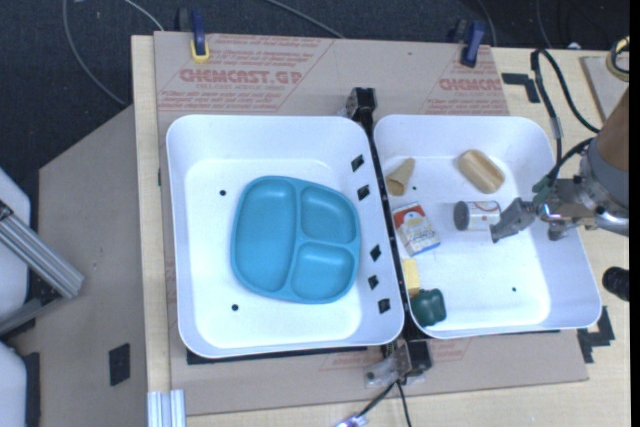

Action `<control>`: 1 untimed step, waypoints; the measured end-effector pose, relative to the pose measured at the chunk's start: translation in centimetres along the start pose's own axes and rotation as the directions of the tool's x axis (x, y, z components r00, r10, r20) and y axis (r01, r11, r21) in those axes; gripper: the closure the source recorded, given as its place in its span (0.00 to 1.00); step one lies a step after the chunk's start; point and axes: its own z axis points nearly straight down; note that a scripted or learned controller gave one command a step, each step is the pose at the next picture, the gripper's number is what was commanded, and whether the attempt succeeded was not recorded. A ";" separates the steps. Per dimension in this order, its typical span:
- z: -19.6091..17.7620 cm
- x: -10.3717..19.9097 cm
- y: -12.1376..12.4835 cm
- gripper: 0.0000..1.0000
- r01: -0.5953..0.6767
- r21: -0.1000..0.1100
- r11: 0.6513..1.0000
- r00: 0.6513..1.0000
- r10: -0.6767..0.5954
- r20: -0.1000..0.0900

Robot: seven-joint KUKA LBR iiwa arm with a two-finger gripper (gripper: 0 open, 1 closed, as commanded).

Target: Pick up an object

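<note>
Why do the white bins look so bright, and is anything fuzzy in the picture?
In the camera view, strong overhead light makes the two white bins look glaring, nearly washed out; the blue plate shows soft sheen and little shadow; the small things in the right bin look a bit soft, and the hand by the can is slightly blurred.

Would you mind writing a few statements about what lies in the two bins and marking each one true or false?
1. The blue divided plate lies in the left bin. True.
2. The green pepper sits at the right bin's far edge. False: it is at the near left corner.
3. The bread roll lies in the right bin. True.
4. The gripper is over the left bin. False: it is over the right bin, beside the small can.
</note>
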 end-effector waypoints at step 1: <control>4.6 0.5 0.7 0.00 0.000 0.003 1.000 1.000 0.000 -0.002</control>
